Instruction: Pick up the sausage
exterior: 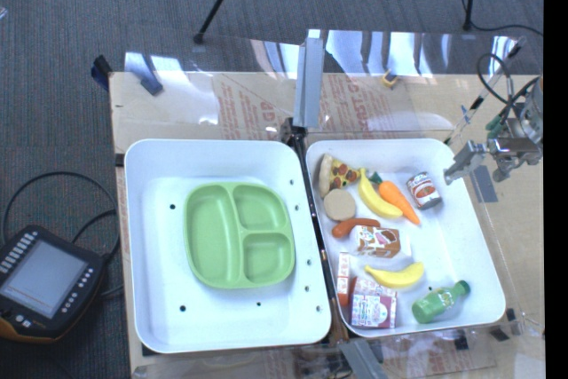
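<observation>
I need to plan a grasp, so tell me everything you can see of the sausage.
The sausage is a small orange-red toy, smooth and plastic-looking, slightly curved. It lies flat in the right bin, roughly crosswise, tilted a little. Its upper edge sits against the round tan disc, its right end meets the banana, and a printed packet lies just below. Nothing covers it. The gripper is off by the bin's right rim, apart from it.

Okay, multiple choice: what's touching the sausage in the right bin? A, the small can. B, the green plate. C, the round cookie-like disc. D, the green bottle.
C: the sausage lies in the right bin with its upper side against the round disc; the green bottle, small can and green plate all sit apart from it.
</observation>
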{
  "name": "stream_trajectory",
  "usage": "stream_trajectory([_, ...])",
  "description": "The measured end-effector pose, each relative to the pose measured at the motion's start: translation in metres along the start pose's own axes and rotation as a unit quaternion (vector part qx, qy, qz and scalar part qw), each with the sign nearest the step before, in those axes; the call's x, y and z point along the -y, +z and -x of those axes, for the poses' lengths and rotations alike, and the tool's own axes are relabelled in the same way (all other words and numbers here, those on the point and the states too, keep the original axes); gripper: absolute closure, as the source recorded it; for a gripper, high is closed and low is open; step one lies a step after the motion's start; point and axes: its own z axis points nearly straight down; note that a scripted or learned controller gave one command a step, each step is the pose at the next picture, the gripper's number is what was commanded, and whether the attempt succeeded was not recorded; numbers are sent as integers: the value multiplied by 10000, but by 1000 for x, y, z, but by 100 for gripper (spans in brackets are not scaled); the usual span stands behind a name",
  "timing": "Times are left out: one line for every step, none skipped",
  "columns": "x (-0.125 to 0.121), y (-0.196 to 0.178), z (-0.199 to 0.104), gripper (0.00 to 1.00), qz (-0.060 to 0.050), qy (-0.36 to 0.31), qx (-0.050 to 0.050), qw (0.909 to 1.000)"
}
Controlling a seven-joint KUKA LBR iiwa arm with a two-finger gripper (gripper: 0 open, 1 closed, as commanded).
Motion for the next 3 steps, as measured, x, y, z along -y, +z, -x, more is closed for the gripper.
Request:
stream_trajectory([-1, -8, 0, 100, -10, -10, -7, 10000])
stream_trajectory([0, -8, 0, 0, -10, -11, -7, 10000])
stream_trajectory([62, 89, -68, 0, -27, 1143, -10, 9934])
